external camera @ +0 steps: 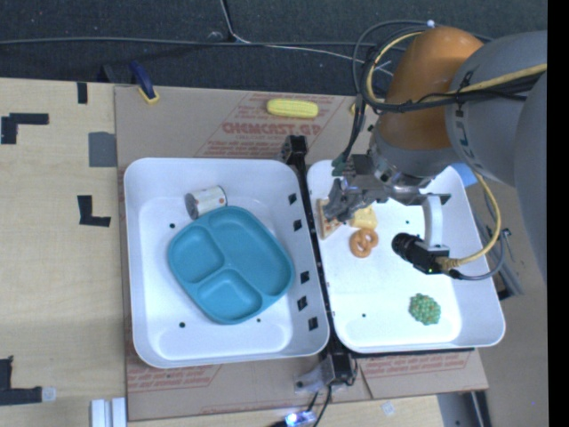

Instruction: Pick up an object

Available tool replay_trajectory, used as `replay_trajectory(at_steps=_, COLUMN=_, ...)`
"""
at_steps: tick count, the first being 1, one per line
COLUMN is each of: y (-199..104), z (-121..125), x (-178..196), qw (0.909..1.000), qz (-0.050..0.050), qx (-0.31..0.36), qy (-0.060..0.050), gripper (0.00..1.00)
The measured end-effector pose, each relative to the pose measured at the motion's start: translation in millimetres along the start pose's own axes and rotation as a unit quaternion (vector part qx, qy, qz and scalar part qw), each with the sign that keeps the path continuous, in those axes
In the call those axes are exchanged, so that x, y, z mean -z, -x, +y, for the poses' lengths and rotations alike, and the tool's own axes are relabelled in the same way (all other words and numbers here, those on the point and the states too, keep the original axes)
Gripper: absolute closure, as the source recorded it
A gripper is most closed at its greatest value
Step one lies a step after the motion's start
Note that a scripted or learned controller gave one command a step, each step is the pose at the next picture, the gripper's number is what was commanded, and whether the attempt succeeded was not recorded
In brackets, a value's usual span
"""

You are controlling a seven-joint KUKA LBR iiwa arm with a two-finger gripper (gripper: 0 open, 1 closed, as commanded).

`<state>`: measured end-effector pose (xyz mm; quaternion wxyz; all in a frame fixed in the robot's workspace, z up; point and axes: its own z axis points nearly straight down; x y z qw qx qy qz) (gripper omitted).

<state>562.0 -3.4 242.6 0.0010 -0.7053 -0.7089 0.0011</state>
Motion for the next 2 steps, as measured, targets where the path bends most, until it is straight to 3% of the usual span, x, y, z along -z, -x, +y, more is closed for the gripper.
replay_trajectory(at_steps=2, y=-106, z=-7, x=-27, qw=1.0, qz=0.0, qx=0.001, qy=0.0, gripper=1.0)
